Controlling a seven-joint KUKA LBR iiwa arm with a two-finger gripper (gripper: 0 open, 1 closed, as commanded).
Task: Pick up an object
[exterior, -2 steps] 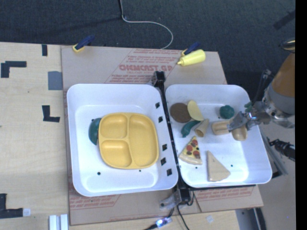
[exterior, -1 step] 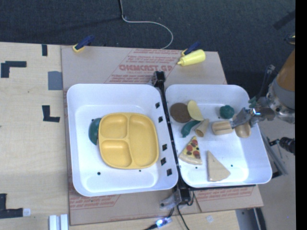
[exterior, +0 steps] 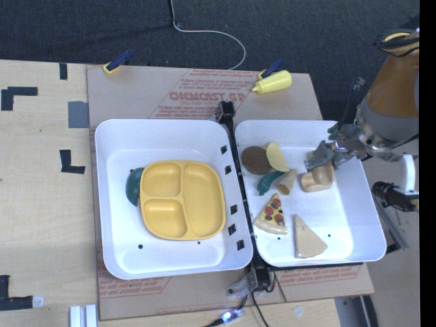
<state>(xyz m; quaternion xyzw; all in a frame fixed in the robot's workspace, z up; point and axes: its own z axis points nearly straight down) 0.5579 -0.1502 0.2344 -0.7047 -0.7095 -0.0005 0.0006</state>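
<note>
From my remote seat I had the gripper (exterior: 325, 157) low over the far right part of the right bin (exterior: 354, 249), its dark fingers close above a small tan block (exterior: 317, 178); whether those fingers stood apart or closed I could not tell, and nothing showed clearly between them, so I counted nothing as held; the tan block lay just beside the fingertips, near the bin's right wall, and I judged it the likeliest thing to pick. To do the step well, I reckoned the fingers should straddle the block squarely and come straight down, closing only once both sides were bracketed; the block's rounded shape looked apt to squirt sideways under an off-centre pinch; the bin wall close by on the right left little room for a wide approach. Left of it lay a brown disc (exterior: 255, 159), a pale yellow piece (exterior: 276, 156) touching it, and a teal piece (exterior: 268, 180) nearer; a pizza slice (exterior: 272, 215) and a tan wedge (exterior: 308, 240) sat toward the near side, well apart from the gripper, so crowding was slight. The left bin (exterior: 112, 182) held a yellow divided plate (exterior: 182, 199) with a teal thing (exterior: 133, 185) tucked at its left edge; both bins rested on a cardboard sheet (exterior: 197, 94) on the wooden bench (exterior: 41, 182); a yellow bottle-like object (exterior: 274, 82) lay at the sheet's far edge; beyond was dark carpet (exterior: 88, 12) crossed by a white cable (exterior: 204, 31).
</note>
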